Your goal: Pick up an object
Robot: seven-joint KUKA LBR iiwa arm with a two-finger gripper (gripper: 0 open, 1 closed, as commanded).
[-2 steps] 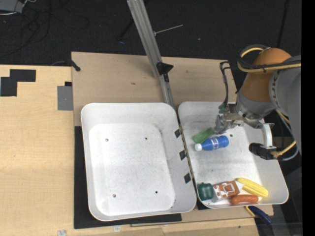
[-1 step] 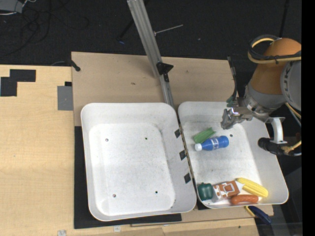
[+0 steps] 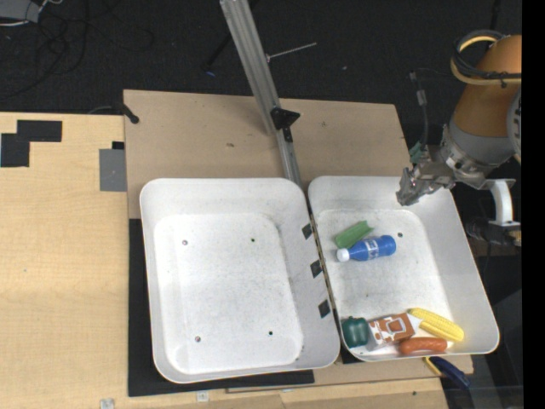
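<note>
Nothing had been lifted, as far as I could judge: every object lay on the floor of the shallow white plastic bin on the right (image 3: 477, 313), and the grey arm with its orange band (image 3: 490, 100) hung at the upper right of the frame with its dark pincer (image 3: 412, 187) poised over that bin's top corner, near the rim. The tip was small and dark against the white, and I could not tell how it was set; nothing showed in its grip. So the whole pick seemed to be left to do: choose a thing, come down on it, close, and raise it. The nearest candidates sat around the middle of the right bin: a small blue plastic bottle with a white cap (image 3: 368, 249) lying on its side, cap toward the left, and just above it a flat green wedge-shaped piece (image 3: 352, 233), the two close but whether touching I could not say. Down at the lower right of the frame, crowded along the bin's bottom rim, were a dark green blocky item (image 3: 354, 331), an orange-and-white packet (image 3: 391, 325), a yellow toy corn cob (image 3: 437, 323) and a red sausage-shaped toy (image 3: 421, 345), packed tightly. The shallow white bin on the left (image 3: 162, 203) took up the middle of the frame on the pale wooden surface (image 3: 60, 254).
</note>
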